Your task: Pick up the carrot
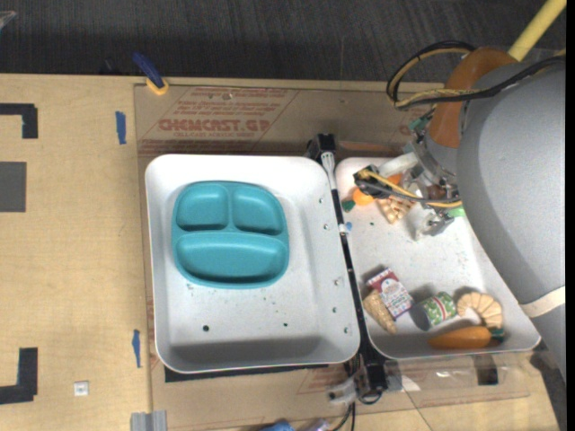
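The carrot [462, 337] is orange with a green stub. It lies flat along the near wall of the right bin [422, 263], close to the bin's near right corner. My gripper [419, 203] is low over the far end of that bin, under the grey arm [517, 169], well away from the carrot. Cables and the wrist hide much of the gripper. A small orange item [362, 198] and a beige toy [391, 209] lie just left of it.
Near the carrot sit a green can [437, 311], a tan croissant-like toy [482, 304], a red-and-white box [389, 288] and a beige cone-shaped toy [378, 311]. The left bin [180, 321] holds a teal divided plate [232, 233].
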{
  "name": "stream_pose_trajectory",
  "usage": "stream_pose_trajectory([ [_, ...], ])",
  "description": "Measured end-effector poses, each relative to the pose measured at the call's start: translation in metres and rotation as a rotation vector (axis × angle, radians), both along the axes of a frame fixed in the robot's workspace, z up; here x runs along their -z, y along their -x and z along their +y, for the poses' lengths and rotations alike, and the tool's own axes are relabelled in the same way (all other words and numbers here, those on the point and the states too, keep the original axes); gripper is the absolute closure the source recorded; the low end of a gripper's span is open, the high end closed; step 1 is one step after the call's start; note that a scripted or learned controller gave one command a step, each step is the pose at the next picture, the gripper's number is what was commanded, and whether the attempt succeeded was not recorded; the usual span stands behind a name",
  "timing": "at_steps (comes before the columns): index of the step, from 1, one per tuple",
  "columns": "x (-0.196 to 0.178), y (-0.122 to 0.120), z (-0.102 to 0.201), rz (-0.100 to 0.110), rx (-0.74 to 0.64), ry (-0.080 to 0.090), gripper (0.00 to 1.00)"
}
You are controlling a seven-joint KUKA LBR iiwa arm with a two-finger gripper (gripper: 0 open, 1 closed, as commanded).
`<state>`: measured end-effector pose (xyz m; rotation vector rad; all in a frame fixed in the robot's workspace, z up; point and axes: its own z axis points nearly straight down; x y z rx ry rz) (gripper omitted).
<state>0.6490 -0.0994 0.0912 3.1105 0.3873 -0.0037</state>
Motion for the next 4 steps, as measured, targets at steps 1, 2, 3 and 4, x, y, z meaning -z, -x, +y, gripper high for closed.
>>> stream_pose_trajectory([
  [1,-0.016,-0.007,0.003,-0.023,-0.006,0.000,1.00],
  [2,-0.151,-0.004,-0.062,-0.010,0.048,-0.005,1.00],
  [3,-0.146,-0.002,-0.060,-0.001,0.046,-0.007,0.00],
  [4,-0.004,0.045,-0.073,-0.001,0.039,-0.009,0.00],
])
